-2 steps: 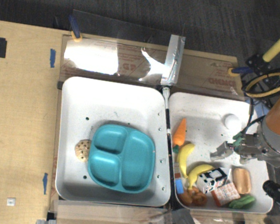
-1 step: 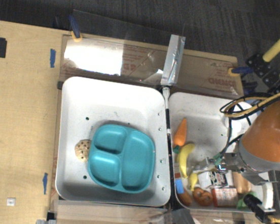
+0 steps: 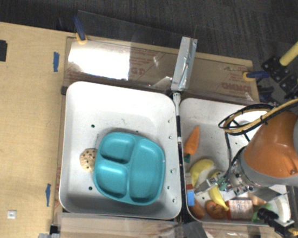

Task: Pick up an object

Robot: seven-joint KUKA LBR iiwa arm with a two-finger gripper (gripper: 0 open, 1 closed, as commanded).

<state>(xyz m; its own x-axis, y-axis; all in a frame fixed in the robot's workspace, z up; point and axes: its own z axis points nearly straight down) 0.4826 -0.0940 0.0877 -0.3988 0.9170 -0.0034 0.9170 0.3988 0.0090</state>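
Red print on the clear panel [image 3: 235, 81] behind the bins (mirrored, blurred) cannot be read.

**Hidden and Unclear**

Behind the arm [image 3: 273, 148]: much of the right bin [image 3: 209, 115] and part of its cluttered pile. Under the wrist, gripper [image 3: 231, 186] lost among toys, finger state unreadable. Behind the teal divided plate [image 3: 130, 166], part of a speckled cookie [image 3: 87, 159].
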